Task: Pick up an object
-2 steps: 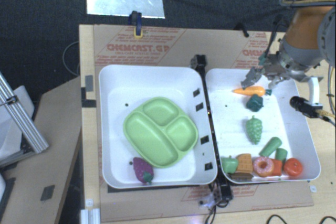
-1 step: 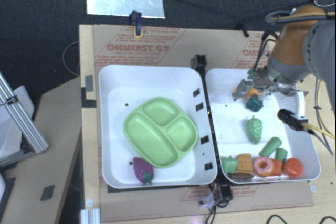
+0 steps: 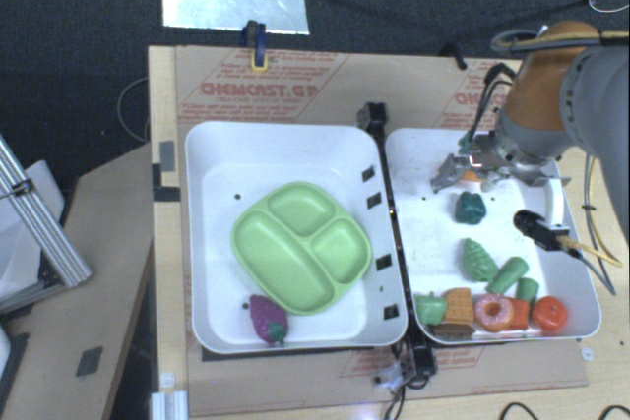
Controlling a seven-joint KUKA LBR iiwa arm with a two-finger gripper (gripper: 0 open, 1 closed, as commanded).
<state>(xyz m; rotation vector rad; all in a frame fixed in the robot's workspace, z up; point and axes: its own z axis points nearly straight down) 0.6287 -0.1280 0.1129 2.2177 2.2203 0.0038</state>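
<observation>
My gripper [image 3: 474, 174] hangs over the back of the right bin [image 3: 413, 211], and its grey fingers [image 3: 448, 175] look spread apart. A small orange patch shows right under it; I cannot tell what it is. Just in front of the gripper lies a teal block [image 3: 470, 207], apart from the fingers. Further forward are a knobbly green piece [image 3: 479, 259] and a green cylinder [image 3: 509, 274]. Along the front wall sit a green lump [image 3: 430, 309], an orange waffle [image 3: 458, 305], a pink donut [image 3: 490, 312] and a red tomato [image 3: 549, 312].
The left bin [image 3: 217, 172] holds a light green divided plate [image 3: 300, 246] and a purple berry toy [image 3: 268, 319] at its front edge. A black divider [image 3: 384, 211] runs between the bins. The arm's orange-banded wrist [image 3: 536, 98] looms over the right bin's back right corner.
</observation>
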